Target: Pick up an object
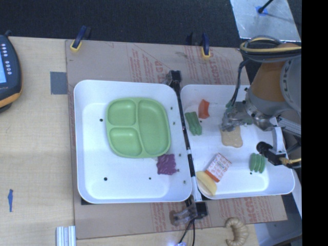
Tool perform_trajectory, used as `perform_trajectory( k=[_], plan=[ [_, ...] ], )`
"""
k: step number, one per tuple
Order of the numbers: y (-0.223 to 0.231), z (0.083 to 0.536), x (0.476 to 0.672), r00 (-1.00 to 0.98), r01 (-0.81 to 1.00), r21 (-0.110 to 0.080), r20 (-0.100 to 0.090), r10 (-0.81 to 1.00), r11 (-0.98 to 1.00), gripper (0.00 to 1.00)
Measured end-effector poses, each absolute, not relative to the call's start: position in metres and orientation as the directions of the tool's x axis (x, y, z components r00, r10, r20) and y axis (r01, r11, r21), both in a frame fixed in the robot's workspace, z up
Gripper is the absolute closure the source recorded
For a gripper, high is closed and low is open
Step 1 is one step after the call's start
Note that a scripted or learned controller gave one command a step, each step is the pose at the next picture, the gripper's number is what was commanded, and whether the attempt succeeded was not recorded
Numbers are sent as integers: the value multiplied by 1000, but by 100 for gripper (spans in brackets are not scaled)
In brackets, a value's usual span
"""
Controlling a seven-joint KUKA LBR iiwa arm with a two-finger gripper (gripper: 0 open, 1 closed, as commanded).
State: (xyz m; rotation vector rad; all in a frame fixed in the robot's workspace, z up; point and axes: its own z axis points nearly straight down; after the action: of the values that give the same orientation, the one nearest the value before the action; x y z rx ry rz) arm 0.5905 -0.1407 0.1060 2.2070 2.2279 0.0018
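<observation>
My gripper (231, 123) hangs low in the right bin (277, 188), right over the top edge of a tan slice of bread (232, 139). Around it lie an orange-red piece (204, 108), a green pickle-like piece (193, 123), a red-and-white packet (219, 166), a yellow wedge (206, 183) and a second green piece (257, 163). The grey arm with its orange band (271, 81) comes in from the right above them.
The left bin (87, 137) holds a green divided plate (138, 127) and a purple lump (166, 164). Clamps sit between the bins and at the board's far edge. A tan curled object (237, 231) lies on the board in front of the right bin. A pendant (7, 68) rests far left.
</observation>
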Motion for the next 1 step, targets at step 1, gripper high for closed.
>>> perform_trajectory(
  k=[1],
  plan=[
    [-141,105,590,-11,1000,3,-3,1000,11,0]
  ],
)
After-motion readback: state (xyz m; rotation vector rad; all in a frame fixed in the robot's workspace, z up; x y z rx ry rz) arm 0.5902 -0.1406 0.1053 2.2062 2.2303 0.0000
